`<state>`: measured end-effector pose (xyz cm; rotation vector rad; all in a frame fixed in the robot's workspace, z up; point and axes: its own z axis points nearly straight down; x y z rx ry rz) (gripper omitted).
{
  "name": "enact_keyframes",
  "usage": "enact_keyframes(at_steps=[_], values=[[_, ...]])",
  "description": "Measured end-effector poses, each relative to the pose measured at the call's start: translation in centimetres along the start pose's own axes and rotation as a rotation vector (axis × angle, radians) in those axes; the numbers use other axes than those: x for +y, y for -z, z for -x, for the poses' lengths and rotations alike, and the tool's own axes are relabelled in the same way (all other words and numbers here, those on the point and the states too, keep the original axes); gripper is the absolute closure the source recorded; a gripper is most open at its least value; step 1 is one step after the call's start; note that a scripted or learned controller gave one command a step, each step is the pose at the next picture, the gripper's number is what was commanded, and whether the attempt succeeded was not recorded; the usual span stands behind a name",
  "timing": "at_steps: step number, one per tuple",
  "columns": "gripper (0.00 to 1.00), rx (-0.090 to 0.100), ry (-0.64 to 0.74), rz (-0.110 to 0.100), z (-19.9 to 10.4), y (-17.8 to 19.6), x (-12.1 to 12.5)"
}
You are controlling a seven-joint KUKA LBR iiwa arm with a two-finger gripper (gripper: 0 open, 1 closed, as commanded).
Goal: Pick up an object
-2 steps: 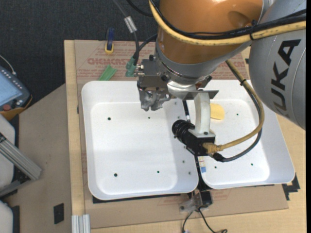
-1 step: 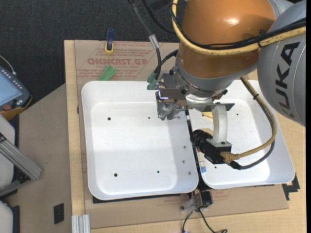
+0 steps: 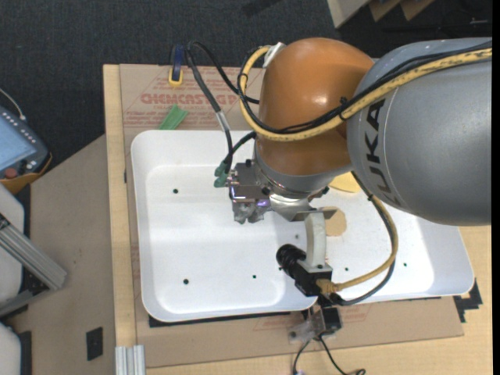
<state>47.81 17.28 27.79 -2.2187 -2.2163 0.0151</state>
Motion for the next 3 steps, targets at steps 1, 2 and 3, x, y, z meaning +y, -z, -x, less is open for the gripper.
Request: enact_keyframes(at_steps=[1, 2, 3], values=[[1.00, 0.004, -0.010, 0.030, 9.8, 14.6, 0.1], [1.00, 0.003, 0.004, 0.014, 6.3, 13.1, 2.6], [1.00, 0.003, -0.004, 0.014, 10.8, 14.8, -0.1]])
